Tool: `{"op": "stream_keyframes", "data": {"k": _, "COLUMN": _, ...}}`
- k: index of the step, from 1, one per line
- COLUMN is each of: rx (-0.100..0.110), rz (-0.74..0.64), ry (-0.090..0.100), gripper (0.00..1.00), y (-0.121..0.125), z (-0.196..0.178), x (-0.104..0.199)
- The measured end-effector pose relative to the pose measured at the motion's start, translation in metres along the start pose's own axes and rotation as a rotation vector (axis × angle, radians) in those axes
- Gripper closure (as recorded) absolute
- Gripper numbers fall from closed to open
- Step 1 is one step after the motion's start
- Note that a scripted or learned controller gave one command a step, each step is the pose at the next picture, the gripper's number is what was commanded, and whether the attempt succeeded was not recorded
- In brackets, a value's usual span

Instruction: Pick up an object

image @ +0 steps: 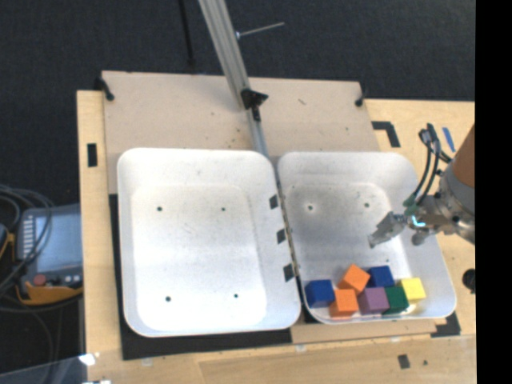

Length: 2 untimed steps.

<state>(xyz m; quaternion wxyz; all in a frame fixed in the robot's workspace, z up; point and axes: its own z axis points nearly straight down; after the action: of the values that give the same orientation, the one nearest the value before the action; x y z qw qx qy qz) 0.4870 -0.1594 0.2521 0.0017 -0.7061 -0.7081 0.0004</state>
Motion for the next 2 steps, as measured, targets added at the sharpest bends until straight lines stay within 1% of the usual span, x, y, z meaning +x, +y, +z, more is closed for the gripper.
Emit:
{"op": "stream_keyframes", "data": {"k": 1, "rx": -0.005, "rz": 0.003, "ry": -0.002, "gripper": 0.0, "y": 0.001, "z": -0.002, "x": 0.0}}
{"op": "stream_keyframes", "data": {"k": 2, "rx": 0.002, "rz": 0.005, "ry": -0.002, "gripper": 0.0, "y": 0.0, "z": 0.057, "x": 0.007}}
